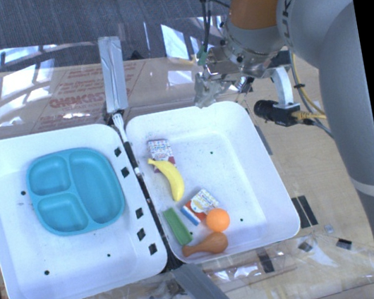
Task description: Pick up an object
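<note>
We find the left bin (17, 282) holding a blue divided plate (76, 190). The right bin (243, 142) holds a banana (169, 177), orange (217, 220) and green block (178, 225). The hand (207, 93) hovers over its far rim; its opening we cannot tell.

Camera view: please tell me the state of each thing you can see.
End effector: above the right bin's far rim, holding nothing visible.
Blue divided plate: flat in the left bin.
Banana: lying in the right bin.
Orange ball: resting beside a brown drumstick.
Green block: lying flat.
</note>
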{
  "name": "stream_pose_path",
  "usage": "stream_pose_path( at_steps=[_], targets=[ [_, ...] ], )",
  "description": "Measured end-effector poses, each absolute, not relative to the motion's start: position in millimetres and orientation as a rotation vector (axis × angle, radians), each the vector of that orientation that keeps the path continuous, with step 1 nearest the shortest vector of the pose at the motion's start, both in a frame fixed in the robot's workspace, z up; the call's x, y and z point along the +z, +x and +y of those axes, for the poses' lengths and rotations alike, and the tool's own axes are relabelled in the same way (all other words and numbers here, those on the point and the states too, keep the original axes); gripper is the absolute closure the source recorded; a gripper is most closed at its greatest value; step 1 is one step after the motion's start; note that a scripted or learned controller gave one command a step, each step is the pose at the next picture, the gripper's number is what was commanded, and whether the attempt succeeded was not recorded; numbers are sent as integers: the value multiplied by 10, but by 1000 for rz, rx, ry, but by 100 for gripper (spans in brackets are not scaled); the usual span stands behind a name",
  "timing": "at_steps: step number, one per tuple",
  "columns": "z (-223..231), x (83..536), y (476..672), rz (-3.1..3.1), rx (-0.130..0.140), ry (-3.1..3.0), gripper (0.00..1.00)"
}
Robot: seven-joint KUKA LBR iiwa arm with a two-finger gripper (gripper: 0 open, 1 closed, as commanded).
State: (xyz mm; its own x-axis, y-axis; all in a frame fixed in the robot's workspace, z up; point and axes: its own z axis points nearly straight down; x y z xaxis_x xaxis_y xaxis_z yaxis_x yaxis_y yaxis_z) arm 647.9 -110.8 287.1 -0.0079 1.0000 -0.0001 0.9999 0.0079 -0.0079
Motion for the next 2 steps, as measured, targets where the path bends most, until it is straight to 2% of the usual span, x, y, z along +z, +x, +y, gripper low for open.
stream_pose_path(
  at_steps=[1, 2],
  targets=[
    [-822, 1877, 5982, -2301, 12, -2127, 0],
    [-924, 1039, 6043, -2332, 3, -2102, 0]
  ],
)
